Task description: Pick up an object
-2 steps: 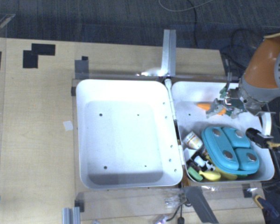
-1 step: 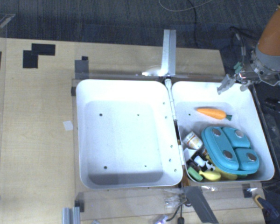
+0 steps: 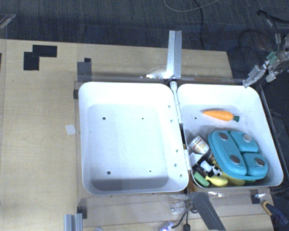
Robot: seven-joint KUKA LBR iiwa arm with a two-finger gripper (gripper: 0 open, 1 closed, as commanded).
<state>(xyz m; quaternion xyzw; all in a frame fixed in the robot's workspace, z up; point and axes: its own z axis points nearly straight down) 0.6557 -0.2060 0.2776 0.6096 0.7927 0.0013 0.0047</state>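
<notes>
1. The right white shallow plastic bin (image 3: 260,105) serves as the landmark; it holds every loose object on the bench.
2. A small orange toy carrot with a dark green stub at its right end (image 3: 218,114) lies flat in the upper part of this bin, its length running roughly parallel to the far wall and its tip pointing left. It touches nothing else.
3. A large teal-blue plastic tray with four shallow moulded sections, two of them bearing grey discs, (image 3: 237,154) fills the lower middle of the bin, lying at a slant toward the near right corner.
4. A small silvery cylindrical can with a tan band (image 3: 198,144) rests just left of the teal tray, close to the bin's left wall.
5. Below the can, a small black and white item (image 3: 205,167) sits against the tray's left edge; what it is cannot be made out.
6. A yellow curved banana-like piece (image 3: 218,180) and a green rounded piece (image 3: 199,178) lie along the bin's near wall, partly tucked under the teal tray.
7. The arm's two-finger gripper (image 3: 260,72) hangs outside the bin, just beyond its far right corner, over dark floor and cables. Whether its fingers are apart or together cannot be told from this view.
8. Open floor inside the bin lies around the carrot: bare white surface to its left, above it to the far wall, and to its right toward the right wall.
9. The left white shallow plastic bin (image 3: 86,143) adjoins the landmark bin along a shared metal divider (image 3: 178,129).
</notes>
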